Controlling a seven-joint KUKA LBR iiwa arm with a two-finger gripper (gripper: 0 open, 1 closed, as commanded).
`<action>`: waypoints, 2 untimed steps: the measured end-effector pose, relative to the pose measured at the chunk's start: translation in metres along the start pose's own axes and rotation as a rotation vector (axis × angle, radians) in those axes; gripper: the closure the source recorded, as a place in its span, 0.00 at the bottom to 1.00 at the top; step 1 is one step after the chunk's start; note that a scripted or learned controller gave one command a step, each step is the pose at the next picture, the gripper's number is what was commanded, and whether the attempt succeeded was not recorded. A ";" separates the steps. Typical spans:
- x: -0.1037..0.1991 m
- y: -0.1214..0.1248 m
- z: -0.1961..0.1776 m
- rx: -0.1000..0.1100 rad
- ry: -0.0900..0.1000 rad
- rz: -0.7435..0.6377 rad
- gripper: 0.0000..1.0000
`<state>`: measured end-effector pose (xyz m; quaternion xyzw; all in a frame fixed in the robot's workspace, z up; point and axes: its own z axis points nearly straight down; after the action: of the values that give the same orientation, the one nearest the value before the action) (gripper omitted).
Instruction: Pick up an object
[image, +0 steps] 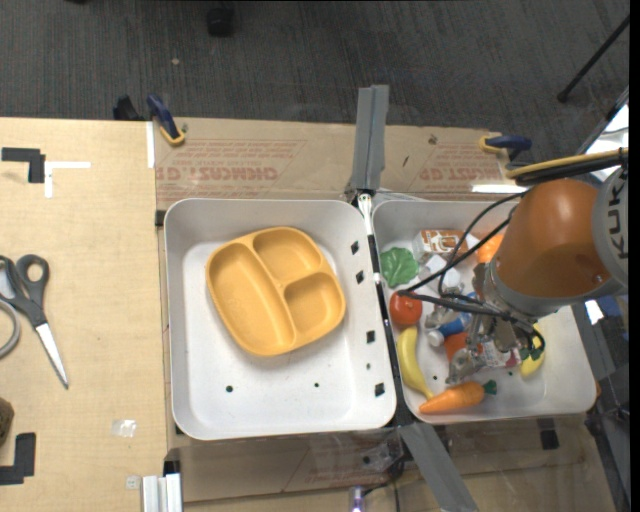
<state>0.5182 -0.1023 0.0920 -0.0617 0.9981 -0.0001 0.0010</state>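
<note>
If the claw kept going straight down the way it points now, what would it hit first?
Probably the carrot lying along the right bin's near wall: the claw hangs just above it, pointing down. Depth is hard to judge from this slant, so it might land on bin floor beside it.

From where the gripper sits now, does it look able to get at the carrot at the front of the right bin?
Probably yes. The gripper hangs just above the carrot, which lies along the front wall of the right bin with nothing on top of it. The banana beside it may crowd one side.
</note>
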 end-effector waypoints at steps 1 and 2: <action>0.019 0.002 -0.001 0.001 -0.007 0.115 0.00; 0.028 0.009 -0.006 0.008 -0.029 0.105 0.00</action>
<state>0.4892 -0.0970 0.0984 -0.0091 0.9998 -0.0030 0.0159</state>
